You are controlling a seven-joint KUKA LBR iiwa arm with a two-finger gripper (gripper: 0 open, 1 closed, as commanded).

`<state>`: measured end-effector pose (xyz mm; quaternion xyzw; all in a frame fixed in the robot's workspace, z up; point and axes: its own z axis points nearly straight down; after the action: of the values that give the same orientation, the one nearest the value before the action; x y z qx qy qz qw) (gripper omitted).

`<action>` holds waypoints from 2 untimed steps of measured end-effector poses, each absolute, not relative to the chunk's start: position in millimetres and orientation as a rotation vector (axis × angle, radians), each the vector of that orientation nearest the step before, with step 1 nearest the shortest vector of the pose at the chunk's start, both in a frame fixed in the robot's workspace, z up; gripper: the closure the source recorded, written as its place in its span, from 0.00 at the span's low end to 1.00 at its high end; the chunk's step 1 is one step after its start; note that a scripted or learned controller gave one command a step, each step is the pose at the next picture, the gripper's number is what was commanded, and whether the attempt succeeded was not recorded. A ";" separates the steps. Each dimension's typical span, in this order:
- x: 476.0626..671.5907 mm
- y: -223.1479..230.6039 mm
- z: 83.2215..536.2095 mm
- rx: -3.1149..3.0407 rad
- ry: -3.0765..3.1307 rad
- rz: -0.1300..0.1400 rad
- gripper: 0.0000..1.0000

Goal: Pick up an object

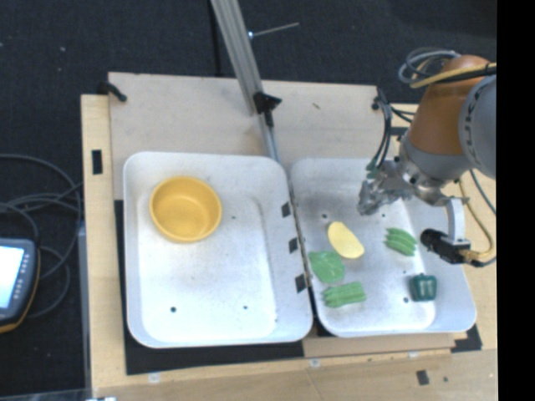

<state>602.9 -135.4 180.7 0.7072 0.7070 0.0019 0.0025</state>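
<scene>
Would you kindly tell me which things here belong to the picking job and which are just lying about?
Belongs to the job:
gripper, over the right bin
yellow piece
green lump
green ridged piece
small green piece
dark green block

Just lying about:
yellow bowl in the left bin
handheld screen
metal pole

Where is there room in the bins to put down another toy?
Most room is in the left bin, everywhere below and right of the yellow bowl. The right bin has bare floor along its top-left. Its lower half is crowded: yellow piece, green pieces, and the gripper above.
</scene>
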 end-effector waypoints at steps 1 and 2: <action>603.8 -136.2 233.8 2.219 2.218 0.005 1.00; 601.1 -136.5 296.6 2.218 2.218 0.006 1.00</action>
<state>601.1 -136.5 296.6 0.7071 0.7071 0.0019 0.0026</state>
